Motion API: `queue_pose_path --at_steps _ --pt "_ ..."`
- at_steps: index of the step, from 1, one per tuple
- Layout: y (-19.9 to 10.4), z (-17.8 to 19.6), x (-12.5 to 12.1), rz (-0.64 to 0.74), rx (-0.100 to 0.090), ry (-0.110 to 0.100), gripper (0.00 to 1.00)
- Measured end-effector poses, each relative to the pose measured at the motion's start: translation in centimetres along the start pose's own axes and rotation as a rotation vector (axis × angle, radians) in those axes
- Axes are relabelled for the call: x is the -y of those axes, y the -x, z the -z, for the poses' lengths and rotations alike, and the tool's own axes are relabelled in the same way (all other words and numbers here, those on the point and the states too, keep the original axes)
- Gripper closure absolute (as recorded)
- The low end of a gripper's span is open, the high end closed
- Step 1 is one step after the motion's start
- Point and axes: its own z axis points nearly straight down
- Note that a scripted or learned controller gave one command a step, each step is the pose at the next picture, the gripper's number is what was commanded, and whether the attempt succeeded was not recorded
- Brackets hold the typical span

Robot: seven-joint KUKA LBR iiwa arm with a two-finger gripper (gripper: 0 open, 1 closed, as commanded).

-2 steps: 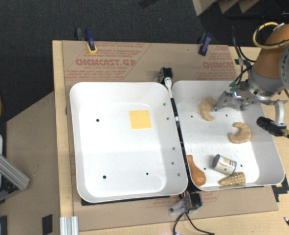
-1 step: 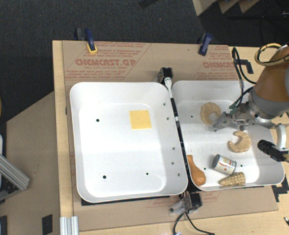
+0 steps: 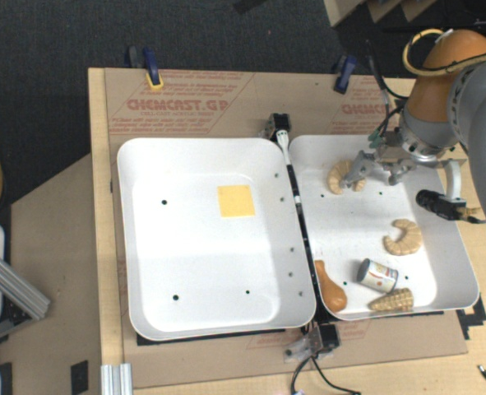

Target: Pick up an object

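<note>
The small pale tan pastry-shaped toy [image 3: 339,176] lies at the far-left end of the right white bin [image 3: 440,282], my claw [image 3: 359,174] spread open just beside it, nothing gripped, so the grasp and lift remain undone.

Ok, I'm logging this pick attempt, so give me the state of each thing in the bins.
gripper: low in the right bin, at the beige pastry piece
croissant: lying free
small can: on its side
orange drumstick: lying by the bin's left wall
ridged cone: lying flat
yellow square: flat in the left bin
</note>
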Motion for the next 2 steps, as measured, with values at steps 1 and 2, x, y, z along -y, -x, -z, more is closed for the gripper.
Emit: queue_pose_path --at_steps 1,2 --pt "-0.1 1.1 0.2 -0.009 -0.007 0.006 1.00" --pt "-12.9 10.7 2.7 -0.002 -0.004 0.046 1.00"
